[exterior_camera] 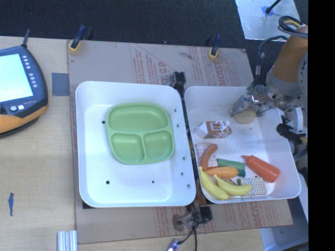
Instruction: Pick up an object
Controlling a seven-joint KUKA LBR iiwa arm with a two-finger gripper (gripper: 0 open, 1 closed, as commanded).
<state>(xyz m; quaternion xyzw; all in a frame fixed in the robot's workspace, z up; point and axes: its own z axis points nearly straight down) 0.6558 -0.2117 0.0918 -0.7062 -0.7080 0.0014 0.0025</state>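
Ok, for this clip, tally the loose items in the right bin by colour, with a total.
Yellow: 2, the bananas
Orange/red: 3, sausage, carrot, red bottle
Green: 1, the cucumber
Brown and white: 1, small carton
Tan: 1, round piece at the tool
Patterned: 1, flat packet
Total: 9

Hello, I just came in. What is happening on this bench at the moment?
A grey and orange robot arm reaches into the right white bin, and its gripper is low at the far part, beside a small round tan object. Nothing is visibly between its fingers. Toy foods lie nearer the front: bananas, a sausage, a carrot and a red bottle. The left white bin holds a green divided plate.
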